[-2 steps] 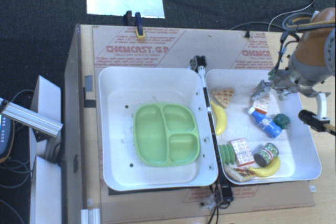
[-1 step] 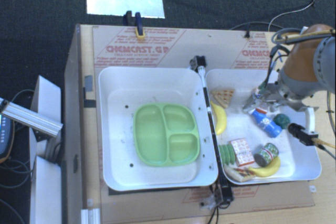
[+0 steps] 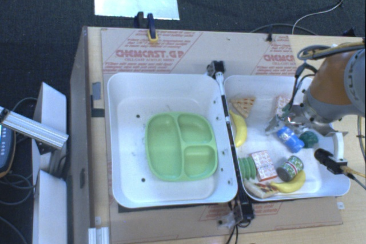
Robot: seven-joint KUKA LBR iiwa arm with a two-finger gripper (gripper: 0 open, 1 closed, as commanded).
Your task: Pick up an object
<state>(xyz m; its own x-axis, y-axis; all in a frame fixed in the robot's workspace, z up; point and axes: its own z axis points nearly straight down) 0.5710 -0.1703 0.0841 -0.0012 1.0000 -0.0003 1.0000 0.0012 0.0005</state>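
My gripper (image 3: 282,123) is low in the right bin (image 3: 329,188), near its middle, with the arm coming in from the right. A small blue bottle-like object (image 3: 287,138) lies right below the gripper tip, touching or nearly touching it. A teal round object (image 3: 309,138) lies just to the right of the blue one. Whether anything is held cannot be made out.
The right bin also holds a pizza slice (image 3: 243,105), a banana (image 3: 239,129) by the left wall, a pinkish item (image 3: 281,104), a green pea pod (image 3: 247,167), a small red-white box (image 3: 263,164), a can (image 3: 291,167) and a second banana (image 3: 289,183). The left bin (image 3: 123,123) holds a green divided plate (image 3: 181,146).
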